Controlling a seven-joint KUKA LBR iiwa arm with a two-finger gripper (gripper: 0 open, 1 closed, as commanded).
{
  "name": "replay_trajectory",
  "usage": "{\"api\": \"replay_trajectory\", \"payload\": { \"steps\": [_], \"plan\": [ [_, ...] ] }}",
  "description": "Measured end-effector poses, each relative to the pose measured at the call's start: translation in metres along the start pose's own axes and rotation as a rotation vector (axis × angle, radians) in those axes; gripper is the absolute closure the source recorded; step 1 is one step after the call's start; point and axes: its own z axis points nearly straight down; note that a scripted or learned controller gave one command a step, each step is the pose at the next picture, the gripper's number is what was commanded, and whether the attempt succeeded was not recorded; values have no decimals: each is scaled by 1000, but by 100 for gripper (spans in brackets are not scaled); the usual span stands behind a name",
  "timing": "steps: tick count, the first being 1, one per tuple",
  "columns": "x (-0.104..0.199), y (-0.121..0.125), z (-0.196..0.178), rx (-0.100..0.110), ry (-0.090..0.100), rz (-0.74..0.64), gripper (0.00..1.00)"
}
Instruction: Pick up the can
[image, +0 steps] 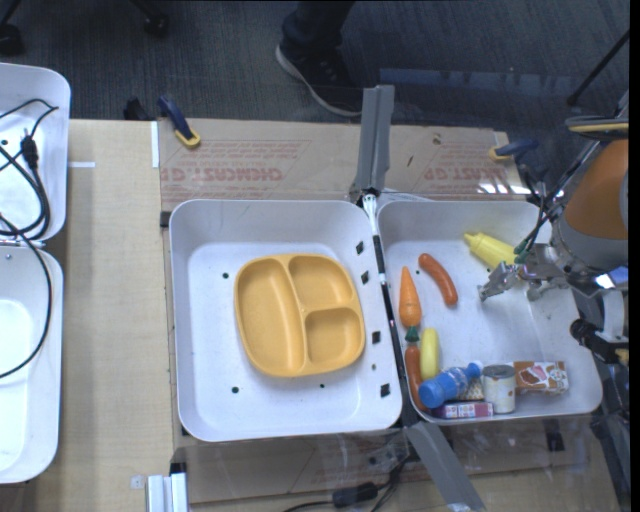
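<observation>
Standing upright, the can (498, 387) sat along the right bin's (560, 215) near wall, between a blue bottle (447, 385) and a snack packet (541, 377). Well beyond the can, the claw (497, 287) hung open and empty.

**Bins, tray and scattered toy food**

A yellow plastic three-compartment tray (300, 313) lies in the left shallow white bin (200, 330). In the right shallow white bin (520, 215), an orange toy carrot (409, 297) sits by the divider, with a reddish-brown toy sausage (438, 277) just beside it. A yellow squeeze bottle (488, 247) lies near the far wall. Along the near edge lie a pale yellow toy corn cob (429, 352), a blue plastic bottle (447, 386) and a red-and-white printed carton (541, 377). A blue-and-yellow clamp (178, 122) rests on the brown cardboard sheet (260, 160).
</observation>
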Motion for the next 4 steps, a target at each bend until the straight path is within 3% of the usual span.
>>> {"api": "replay_trajectory", "payload": {
  "steps": [1,2,3,4],
  "plan": [
    [52,-48,1,3,-9,29,0],
    [52,-48,1,3,-9,29,0],
    [86,5,2,3,-10,63,0],
    [4,-91,1,6,-2,157,0]
  ]
}}
